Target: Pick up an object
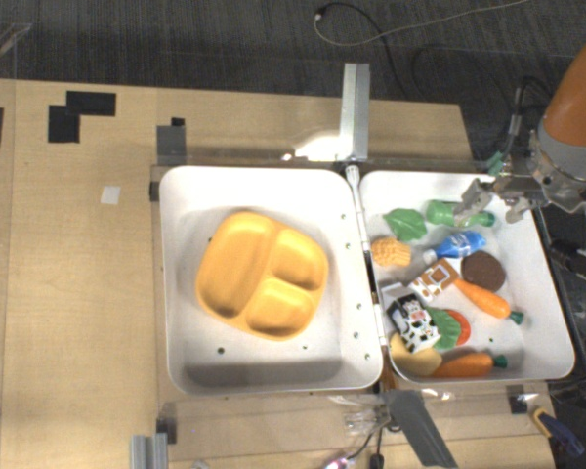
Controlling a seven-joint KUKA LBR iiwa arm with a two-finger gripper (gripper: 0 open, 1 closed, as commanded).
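I observe the left bin (176,262) holding one yellow divided tray (262,274), and the right bin (552,291) holding a clutter of small toys: two carrots (488,302), a brown disc (482,270), a cow figure (413,321), green leaves (406,223) and a blue piece (462,243). The gripper (493,199) hangs over the right bin's upper right area, fingers spread and gripping nothing, just above the blue piece.

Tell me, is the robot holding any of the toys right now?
No. The gripper hangs open over the right bin, above the green toy and the blue toy, with nothing between its fingers.
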